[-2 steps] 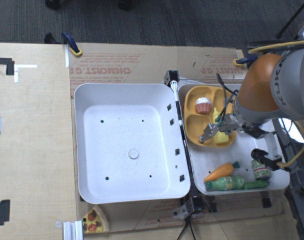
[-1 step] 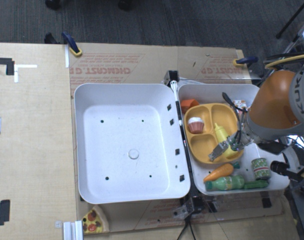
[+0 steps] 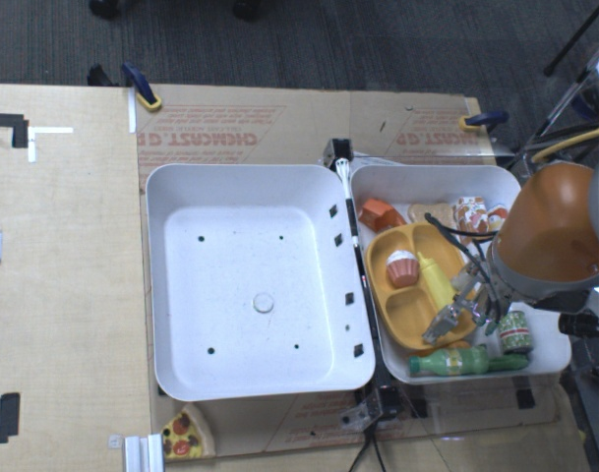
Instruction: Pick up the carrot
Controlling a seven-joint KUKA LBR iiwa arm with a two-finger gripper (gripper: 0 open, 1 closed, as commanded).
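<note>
The claw (image 3: 463, 313) hung low over the yellow tray (image 3: 397, 303) in the right bin (image 3: 545, 362); whether its fingers were open or closed I cannot tell. The carrot (image 3: 380, 213) lay at the bin's far left corner, just beyond the tray.

- Left bin (image 3: 181, 293): white, sits beside the right bin (image 3: 417, 177).
- Yellow plate (image 3: 402, 308) lies in the right bin and carries a cupcake (image 3: 402, 266) and a yellow bottle (image 3: 436, 278).
- Green bottle (image 3: 466, 364) lies along the right bin's near wall.
- Can (image 3: 515, 332) stands just beside the green bottle.
- Pizza slice (image 3: 184, 436) lies on the bench (image 3: 63, 313).
</note>
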